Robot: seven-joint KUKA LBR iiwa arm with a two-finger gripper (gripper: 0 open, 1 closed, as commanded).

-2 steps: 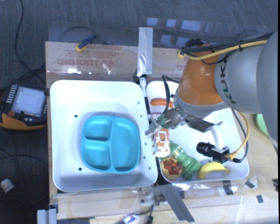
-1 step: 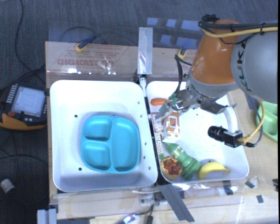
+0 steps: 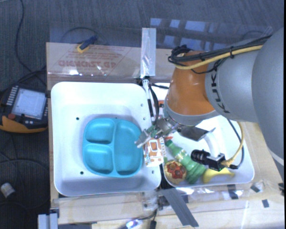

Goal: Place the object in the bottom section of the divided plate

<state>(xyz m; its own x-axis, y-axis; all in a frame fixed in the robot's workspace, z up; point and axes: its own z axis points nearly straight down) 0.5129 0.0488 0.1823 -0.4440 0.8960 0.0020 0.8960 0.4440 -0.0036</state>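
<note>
While the small white-and-orange carton [image 3: 154, 151] is hanging at the seam between the two bins, just off the right edge of the blue divided plastic plate [image 3: 110, 146], it is appearing to sit pinched under the two-finger gripper [image 3: 153, 138]; the fingers are looking closed on its top, though the grip point is small and partly shadowed, so I am reading the hold as likely, not certain.

The plate is lying in the middle of the left shallow white bin [image 3: 66, 128], with two small sections on its left and one long section on its right. Which of these counts as the bottom one is not settled from this slant; the compartment nearest the bin's front edge is my guess.

Judging the step: the carry is in hand, with the carton crossing from the right white bin [image 3: 243, 171] toward the plate. The next move is calling for travel leftward over the plate's rim, a drop low into the chosen section, then a release.

Hard to read: the grey arm with the orange band [image 3: 193, 92] is covering much of the right bin. A clutter of green, red and yellow toy food [image 3: 183, 168] is lying at that bin's front edge, individual pieces overlapping.
</note>
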